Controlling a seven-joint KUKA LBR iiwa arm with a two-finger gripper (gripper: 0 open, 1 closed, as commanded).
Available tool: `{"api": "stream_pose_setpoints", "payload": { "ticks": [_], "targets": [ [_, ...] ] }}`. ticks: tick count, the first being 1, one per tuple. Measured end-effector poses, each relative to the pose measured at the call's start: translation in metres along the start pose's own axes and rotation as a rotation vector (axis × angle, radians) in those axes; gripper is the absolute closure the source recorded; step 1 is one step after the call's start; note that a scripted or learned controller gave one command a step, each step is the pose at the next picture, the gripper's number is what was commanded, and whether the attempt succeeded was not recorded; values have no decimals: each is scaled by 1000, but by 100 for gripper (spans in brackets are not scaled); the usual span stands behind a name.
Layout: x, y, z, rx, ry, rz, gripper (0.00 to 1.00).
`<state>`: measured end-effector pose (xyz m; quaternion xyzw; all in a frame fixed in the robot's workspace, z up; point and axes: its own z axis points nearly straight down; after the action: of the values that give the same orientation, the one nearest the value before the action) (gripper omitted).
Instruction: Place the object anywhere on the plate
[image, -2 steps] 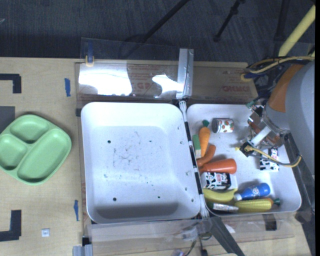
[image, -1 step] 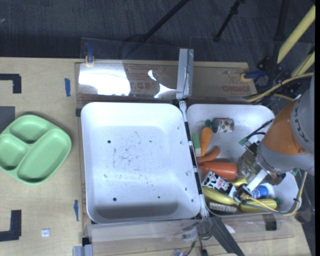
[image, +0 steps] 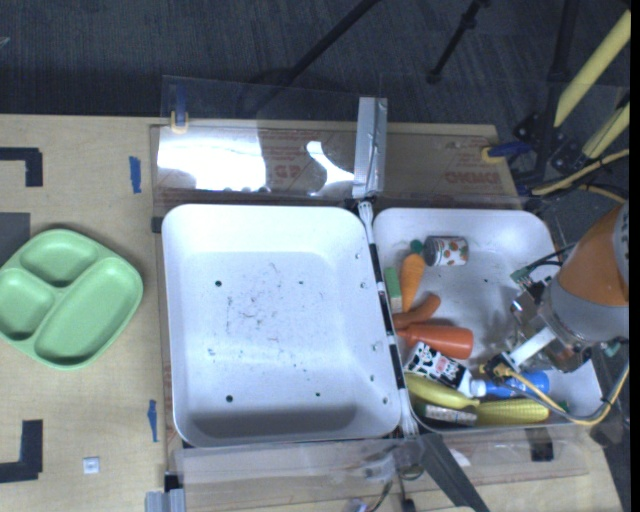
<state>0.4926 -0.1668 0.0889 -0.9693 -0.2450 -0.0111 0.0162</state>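
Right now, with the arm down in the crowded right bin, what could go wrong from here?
1. The toys in the right bin lie packed together: the carrot, the corn cob and the banana touch or overlap their neighbours, so a grasp could drag or snag several.
2. The green plate sits past the left bin, so a weakly held object could drop during the long carry.

1 fixed camera looks down at a slant from above the bench (image: 80, 160), far enough to take in both white bins (image: 270, 320) side by side and the green divided plate (image: 68, 297) at left; the arm (image: 600, 290) enters from the right.
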Motion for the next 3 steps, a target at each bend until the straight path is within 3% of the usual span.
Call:
{"api": "stream_pose_setpoints", "payload": {
  "ticks": [1, 2, 3],
  "targets": [
    [16, -44, 2, -33, -12, 285, 100],
    [-3, -10, 3, 20, -15, 261, 100],
    [2, -22, 3, -14, -17, 277, 100]
  ]
}}
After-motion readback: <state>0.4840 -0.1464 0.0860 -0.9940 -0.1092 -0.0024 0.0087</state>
